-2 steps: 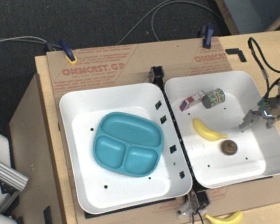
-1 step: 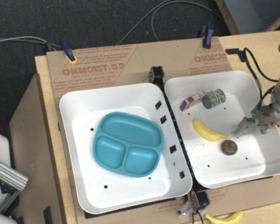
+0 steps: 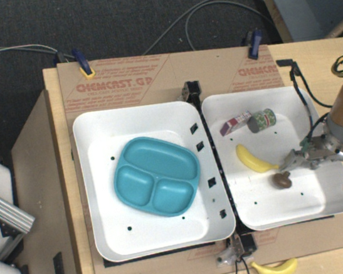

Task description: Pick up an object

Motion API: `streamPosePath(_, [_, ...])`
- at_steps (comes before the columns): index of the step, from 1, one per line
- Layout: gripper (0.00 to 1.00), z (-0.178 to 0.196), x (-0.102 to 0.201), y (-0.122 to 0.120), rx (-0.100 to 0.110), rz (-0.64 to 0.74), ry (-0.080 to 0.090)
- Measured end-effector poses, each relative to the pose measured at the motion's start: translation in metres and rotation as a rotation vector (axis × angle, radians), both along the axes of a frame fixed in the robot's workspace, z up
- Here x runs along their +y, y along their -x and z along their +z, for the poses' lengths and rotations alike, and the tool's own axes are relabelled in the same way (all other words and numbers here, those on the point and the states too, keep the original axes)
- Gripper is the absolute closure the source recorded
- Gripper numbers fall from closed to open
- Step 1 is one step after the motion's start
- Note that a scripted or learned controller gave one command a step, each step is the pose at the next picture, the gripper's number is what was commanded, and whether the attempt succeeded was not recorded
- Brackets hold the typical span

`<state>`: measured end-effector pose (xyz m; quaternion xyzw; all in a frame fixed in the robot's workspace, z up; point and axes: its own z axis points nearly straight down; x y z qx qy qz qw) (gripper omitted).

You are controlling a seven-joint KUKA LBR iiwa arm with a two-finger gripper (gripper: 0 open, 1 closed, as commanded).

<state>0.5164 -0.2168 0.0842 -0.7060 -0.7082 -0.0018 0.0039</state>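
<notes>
The gripper (image 3: 292, 162) is hovering at lower right of the frame in the right bin (image 3: 308, 209), fingers parted and holding nothing, just beside the banana (image 3: 254, 159) and brown object (image 3: 283, 180), likely approaching; next it needs lowering and closing.

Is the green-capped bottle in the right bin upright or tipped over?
Tipped over. The bottle lies on its side on the right bin floor, long axis along the floor, near the far wall.

A robotics lab: two white bins (image 3: 94, 175) on a cardboard-covered bench (image 3: 119, 77), held by clamps (image 3: 82, 63), loose cables (image 3: 216, 6) on dark carpet.
</notes>
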Motion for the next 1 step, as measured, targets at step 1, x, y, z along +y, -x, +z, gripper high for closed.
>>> streamPosePath(1, [1.00,0.0116,-0.0010,-0.0001,-0.002,-0.001,0.003])
